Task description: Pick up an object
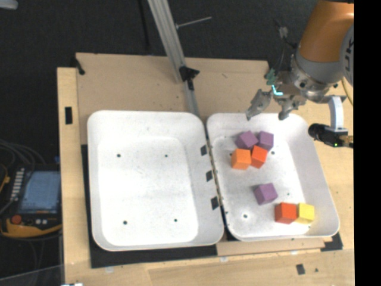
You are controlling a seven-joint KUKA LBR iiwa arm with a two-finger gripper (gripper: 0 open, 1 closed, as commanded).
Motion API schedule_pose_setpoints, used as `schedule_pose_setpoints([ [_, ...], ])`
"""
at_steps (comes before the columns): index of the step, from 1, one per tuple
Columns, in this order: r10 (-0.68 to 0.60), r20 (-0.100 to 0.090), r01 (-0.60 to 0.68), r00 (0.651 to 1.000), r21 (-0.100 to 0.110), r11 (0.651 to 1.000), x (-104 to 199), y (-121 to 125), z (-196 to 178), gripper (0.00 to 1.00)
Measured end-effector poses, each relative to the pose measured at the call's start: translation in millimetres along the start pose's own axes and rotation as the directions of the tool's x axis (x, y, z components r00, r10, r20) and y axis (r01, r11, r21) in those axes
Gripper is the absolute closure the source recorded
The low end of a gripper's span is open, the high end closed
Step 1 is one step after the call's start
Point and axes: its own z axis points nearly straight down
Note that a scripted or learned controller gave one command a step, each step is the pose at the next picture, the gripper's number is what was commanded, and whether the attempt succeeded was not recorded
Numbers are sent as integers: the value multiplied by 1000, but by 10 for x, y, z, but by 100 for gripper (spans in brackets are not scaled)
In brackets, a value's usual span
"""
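My gripper (271,109) hangs open over the far edge of the right bin (315,165), its two fingers spread with nothing between them. Just in front of it sits a tight cluster: two purple cubes (246,139) (266,139), an orange cube (241,158) and a red-orange cube (259,155). Further forward lies a lone purple cube (265,193). Near the bin's front right corner a red-orange cube (286,212) touches a yellow cube (306,212).
The left bin (146,177) lies beside the right one, with black clips along the seam between them. A slanted metal rail (169,34) runs from the top down to the bins' far edge. A black fitting (324,133) juts in at the right bin's rim.
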Motion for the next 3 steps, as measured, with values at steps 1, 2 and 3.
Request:
schedule_pose_setpoints([
  [1,-1,1,1,1000,-5,1000,1,7,-27,0],
  [2,2,3,-2,1000,0,1000,9,42,402,0],
  [3,3,3,-3,1000,-2,1000,19,70,818,0],
])
